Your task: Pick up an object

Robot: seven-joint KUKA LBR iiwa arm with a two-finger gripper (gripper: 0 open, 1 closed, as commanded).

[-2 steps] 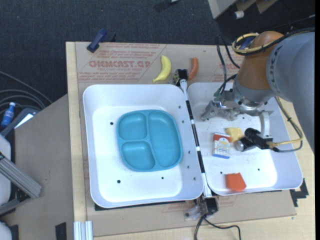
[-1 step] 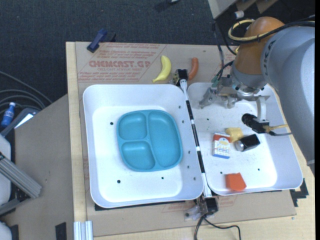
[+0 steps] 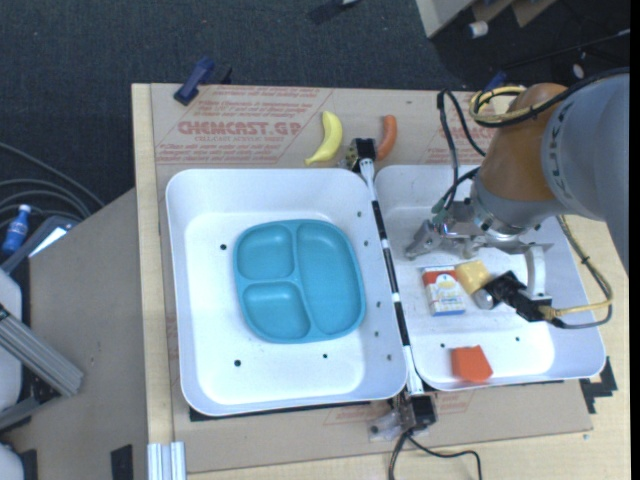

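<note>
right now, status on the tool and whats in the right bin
Tool low in right bin, grip state unclear. Small box, yellow piece, orange block lying loose. Blue tray in left bin.

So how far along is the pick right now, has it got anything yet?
Done: the arm has reached into the right bin, and the hand is low near that bin's left side. In hand: nothing visibly gripped; the small box, yellow piece and orange block lie on the bin floor. Left: closing on one object and lifting it.
</note>
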